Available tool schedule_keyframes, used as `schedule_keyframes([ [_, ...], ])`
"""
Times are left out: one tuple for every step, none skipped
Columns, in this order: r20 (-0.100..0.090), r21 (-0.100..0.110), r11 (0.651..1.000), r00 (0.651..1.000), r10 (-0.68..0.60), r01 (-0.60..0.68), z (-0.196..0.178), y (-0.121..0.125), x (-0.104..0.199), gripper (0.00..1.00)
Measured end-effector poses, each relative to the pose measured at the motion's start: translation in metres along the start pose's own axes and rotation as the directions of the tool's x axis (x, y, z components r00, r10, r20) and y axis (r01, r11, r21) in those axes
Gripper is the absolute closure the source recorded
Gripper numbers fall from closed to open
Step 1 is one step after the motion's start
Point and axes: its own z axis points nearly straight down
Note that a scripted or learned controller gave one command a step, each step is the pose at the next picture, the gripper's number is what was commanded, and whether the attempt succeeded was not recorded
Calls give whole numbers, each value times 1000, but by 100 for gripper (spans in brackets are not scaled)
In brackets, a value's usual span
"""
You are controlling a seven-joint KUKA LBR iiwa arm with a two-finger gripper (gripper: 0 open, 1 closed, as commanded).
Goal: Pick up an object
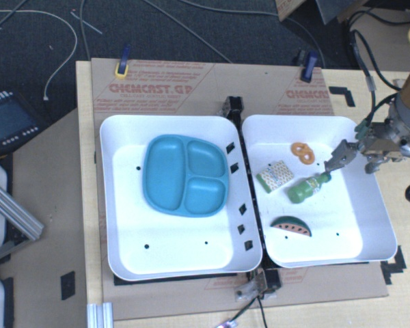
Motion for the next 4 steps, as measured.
schedule_keyframes([
  [2, -11, 1000, 1000, -3, 3, -5, 2, 0, 0],
  [1, -6, 1000, 1000, -2, 2, 51, 9, -6, 0],
  [0, -6, 1000, 1000, -3, 3, 113, 8, -5, 0],
  [0, -7, 1000, 1000, -2, 2, 169, 8, -14, 0],
])
